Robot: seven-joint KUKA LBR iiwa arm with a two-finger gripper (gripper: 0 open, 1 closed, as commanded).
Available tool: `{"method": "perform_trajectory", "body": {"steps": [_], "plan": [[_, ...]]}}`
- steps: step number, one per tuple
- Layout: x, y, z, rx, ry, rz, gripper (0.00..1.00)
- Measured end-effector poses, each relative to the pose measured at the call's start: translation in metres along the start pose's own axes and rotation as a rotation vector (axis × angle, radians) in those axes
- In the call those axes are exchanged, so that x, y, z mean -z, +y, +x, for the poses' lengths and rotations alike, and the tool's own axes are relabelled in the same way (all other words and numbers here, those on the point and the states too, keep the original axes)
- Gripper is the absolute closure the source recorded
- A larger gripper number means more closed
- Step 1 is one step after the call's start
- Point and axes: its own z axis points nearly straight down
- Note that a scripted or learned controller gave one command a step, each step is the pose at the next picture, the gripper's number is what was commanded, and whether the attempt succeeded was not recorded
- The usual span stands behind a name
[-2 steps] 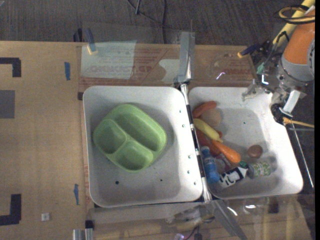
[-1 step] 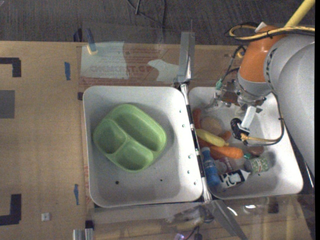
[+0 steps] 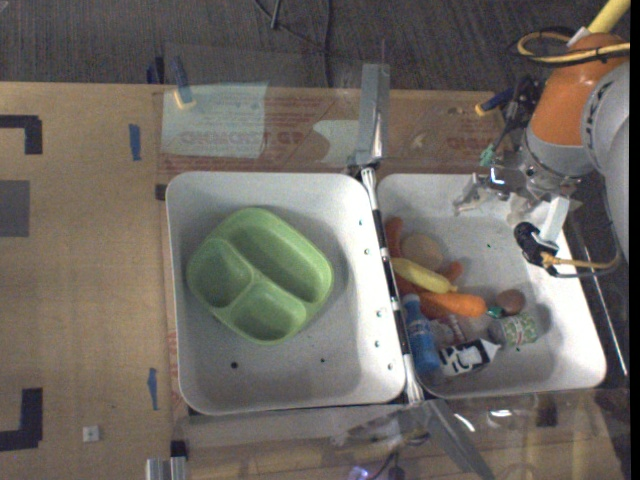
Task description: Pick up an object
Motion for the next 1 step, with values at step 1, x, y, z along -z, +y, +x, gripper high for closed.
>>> {"method": "perform_trajectory", "body": {"steps": [1], "plan": [[0.1425, -0.0006, -0.0182, 0.135, 0.0, 0.0, 0.0]]}}
